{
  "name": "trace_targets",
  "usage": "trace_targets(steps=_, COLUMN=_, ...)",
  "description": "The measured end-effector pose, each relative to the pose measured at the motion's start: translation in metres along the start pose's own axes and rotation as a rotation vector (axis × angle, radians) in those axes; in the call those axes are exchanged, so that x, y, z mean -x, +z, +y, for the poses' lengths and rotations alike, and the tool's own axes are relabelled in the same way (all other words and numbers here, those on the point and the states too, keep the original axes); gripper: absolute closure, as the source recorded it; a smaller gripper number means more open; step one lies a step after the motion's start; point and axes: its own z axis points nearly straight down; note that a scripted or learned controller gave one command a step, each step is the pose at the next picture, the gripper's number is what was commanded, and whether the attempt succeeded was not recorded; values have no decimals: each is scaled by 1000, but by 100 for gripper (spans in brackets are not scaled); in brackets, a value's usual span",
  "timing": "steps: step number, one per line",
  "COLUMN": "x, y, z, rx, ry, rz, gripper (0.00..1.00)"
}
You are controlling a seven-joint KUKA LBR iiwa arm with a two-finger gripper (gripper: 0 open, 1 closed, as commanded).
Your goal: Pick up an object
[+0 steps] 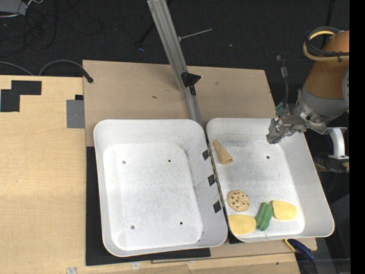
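Observation:
The right bin (302,153) holds several small food-shaped items. A tan cone (222,152) lies by its left wall. A round cookie (238,199) sits lower down, with a yellow piece (242,224) below it. A green pod (264,215) lies between that piece and a second yellow piece (284,210). My gripper (276,133) hangs over the bin's upper right part, well away from all of these items. Nothing shows between its fingers.
The left bin (114,136) lies beside the right one, joined by black clips (212,180). A slanted aluminium rail (171,44) rises behind the bins. The wooden bench top (40,153) extends to the left.

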Motion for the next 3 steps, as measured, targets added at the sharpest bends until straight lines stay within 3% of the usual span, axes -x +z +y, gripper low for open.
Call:
trace_targets(steps=1, x=3, y=-45, z=-6, rx=1, ry=1, rz=0, gripper=100)
trace_targets(steps=3, x=-105, y=-36, z=-30, rx=-6, ry=-8, rz=3, gripper=100)
